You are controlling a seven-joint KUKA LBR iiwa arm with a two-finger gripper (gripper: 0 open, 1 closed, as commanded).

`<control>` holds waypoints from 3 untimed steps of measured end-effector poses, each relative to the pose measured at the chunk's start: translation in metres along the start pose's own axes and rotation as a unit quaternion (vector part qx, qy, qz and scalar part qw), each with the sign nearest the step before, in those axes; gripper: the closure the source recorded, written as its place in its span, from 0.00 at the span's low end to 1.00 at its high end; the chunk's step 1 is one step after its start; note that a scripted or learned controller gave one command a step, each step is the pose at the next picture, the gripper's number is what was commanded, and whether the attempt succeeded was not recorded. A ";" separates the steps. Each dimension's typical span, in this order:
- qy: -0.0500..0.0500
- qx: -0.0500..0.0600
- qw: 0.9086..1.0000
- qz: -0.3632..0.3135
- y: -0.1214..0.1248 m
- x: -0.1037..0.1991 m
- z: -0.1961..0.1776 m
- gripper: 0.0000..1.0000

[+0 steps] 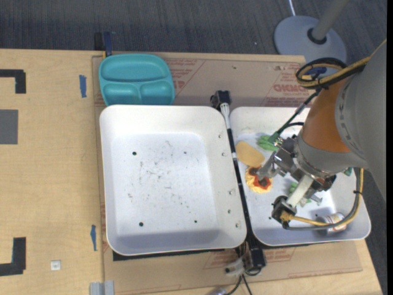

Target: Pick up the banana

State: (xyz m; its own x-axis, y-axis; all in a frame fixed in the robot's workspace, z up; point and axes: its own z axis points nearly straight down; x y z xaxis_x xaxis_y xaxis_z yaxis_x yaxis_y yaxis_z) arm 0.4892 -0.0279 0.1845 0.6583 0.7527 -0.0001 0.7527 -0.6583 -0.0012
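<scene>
Hanging low over the right bin (350, 233), the gripper (266, 176) is seen at that bin's left half, close to the wall shared with the left bin (166, 165). Claw state cannot be told: the tip is blurred and shadowed by the wrist.

The banana is not made out with certainty. The closest match is a yellow-orange piece (253, 179) with a red patch, lying on the right bin's floor directly at the gripper tip; contact or a grasp cannot be confirmed.

A tan oval item (248, 153) is seen just above it, and a green item (266, 143) just right of that.

A teal divided tray (136, 78) is set behind the left bin. A yellow cable (307, 222) is looped below the wrist.
</scene>
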 end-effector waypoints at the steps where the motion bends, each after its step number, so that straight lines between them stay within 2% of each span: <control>1: 0.000 0.001 0.983 -0.182 -0.065 0.059 0.000 0.00; 2: 0.002 -0.010 0.984 -0.177 -0.093 0.100 0.060 0.00; 3: -0.004 -0.014 0.984 -0.180 -0.098 0.106 0.063 0.00</control>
State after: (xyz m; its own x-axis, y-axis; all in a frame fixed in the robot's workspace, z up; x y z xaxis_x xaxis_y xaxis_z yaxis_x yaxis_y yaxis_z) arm 0.4857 0.1166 0.1220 0.3494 0.9369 -0.0125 0.9368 -0.3490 0.0247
